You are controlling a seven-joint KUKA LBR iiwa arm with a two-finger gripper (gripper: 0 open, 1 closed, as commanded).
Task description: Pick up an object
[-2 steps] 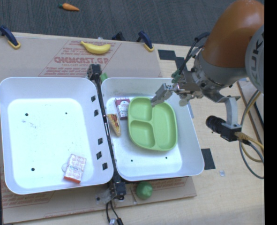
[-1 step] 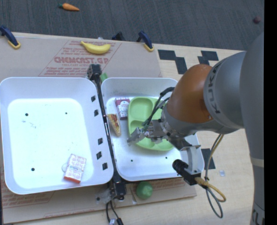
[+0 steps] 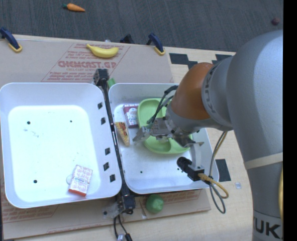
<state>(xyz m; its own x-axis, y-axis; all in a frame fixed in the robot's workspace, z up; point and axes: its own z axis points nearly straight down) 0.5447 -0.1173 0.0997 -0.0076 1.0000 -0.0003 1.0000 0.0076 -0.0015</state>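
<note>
Grey arm with orange wrist band (image 3: 196, 92) reaching in from the right, bending down-left, its pincer (image 3: 147, 132) hanging low, pointing toward the left.

Left bin (image 3: 17, 97) roomy; right bin (image 3: 153, 185) crowded

Bulky grey arm (image 3: 261, 109) with orange band (image 3: 191, 92) above the wrist, metallic gripper (image 3: 147, 132) hardware below it, black cables looping alongside, partial black "UK" lettering low on its base.
</note>
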